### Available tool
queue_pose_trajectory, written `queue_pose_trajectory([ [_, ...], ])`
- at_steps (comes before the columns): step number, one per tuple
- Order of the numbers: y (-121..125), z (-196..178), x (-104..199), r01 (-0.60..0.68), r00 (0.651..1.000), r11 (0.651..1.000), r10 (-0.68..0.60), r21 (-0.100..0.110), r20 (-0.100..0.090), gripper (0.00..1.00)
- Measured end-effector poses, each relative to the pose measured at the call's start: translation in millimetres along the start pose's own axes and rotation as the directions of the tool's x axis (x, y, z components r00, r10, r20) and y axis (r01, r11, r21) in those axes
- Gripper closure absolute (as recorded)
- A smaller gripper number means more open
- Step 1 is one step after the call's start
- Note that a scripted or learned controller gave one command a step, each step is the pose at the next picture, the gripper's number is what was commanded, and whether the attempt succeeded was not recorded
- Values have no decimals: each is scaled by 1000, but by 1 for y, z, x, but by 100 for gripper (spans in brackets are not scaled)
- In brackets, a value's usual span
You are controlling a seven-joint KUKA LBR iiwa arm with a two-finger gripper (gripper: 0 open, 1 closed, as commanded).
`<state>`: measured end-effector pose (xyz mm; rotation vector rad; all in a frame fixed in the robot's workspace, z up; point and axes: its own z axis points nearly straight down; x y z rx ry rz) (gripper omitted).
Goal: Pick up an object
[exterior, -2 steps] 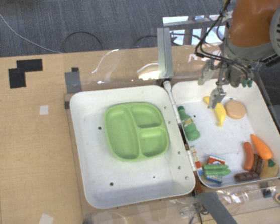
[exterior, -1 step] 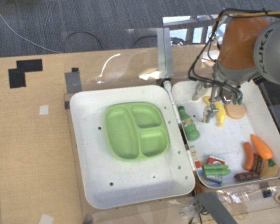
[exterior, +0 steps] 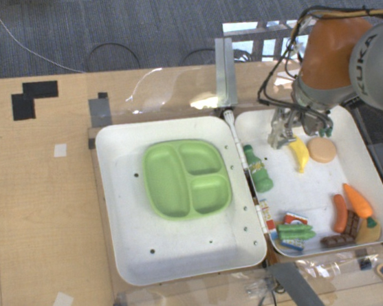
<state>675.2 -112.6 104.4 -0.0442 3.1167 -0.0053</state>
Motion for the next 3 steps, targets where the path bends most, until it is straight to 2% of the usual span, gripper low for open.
queue_pose_trajectory([
  [1,0,2,2,1,1000,1000,-1,-2,-12,0],
  [2,3,14,56,-70,997,998,70,-2,-11,0],
  [3,-8,15,36,-203,979,979,203,0,-12,0],
])
